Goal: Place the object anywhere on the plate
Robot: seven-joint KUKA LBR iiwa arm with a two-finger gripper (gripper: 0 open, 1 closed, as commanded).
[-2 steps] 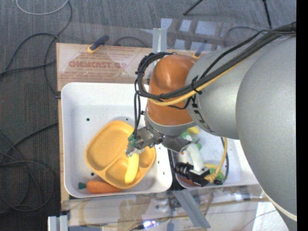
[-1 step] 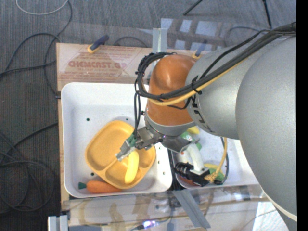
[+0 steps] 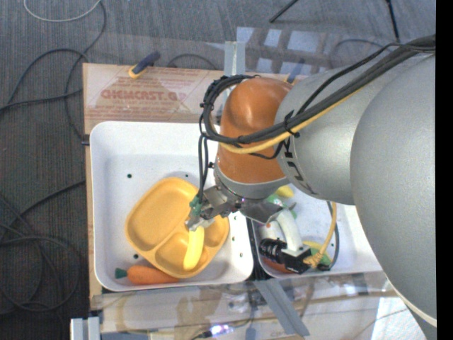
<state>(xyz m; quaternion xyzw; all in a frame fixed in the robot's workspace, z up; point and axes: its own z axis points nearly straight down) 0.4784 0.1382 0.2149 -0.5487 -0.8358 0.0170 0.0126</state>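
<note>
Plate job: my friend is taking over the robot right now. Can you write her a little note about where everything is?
Pincer: low over the yellow plate in the left bin. I cannot tell whether it is open or shut.
Banana: lying on the plate's near-right part, just below the pincer. Whether the pincer is touching it, I cannot tell.
Carrot: on the bin floor, beside the plate's front edge.
Right bin: has several small things in it, partly hidden by the arm.
Done: the banana looks to be on the plate.
Left: check that the pincer has let go, then lift it away.
</note>
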